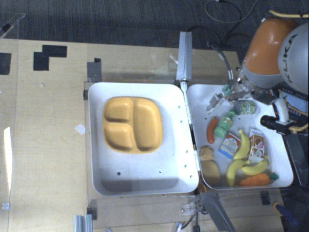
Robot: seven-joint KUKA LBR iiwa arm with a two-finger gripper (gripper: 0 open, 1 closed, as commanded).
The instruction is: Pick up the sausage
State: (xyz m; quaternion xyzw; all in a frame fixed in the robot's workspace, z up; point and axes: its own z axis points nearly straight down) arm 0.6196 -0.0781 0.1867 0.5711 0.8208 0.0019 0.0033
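Item: 1 sausage [211, 130], long axis running near-to-far, which we are finding down-left of the gripper [223, 96]; its fingers are looking spread, pinching nothing.

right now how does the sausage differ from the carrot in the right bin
The sausage is small, plain red-orange and stands nearly upright along the right bin's left wall. The carrot is longer, brighter orange with a green end, lying crosswise at the front. Both are tapered toy foods.

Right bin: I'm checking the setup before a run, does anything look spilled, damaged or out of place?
Nothing stands out. The food in the right bin lies jumbled but inside its walls, the sausage among it. The yellow tray sits flat in the left bin.
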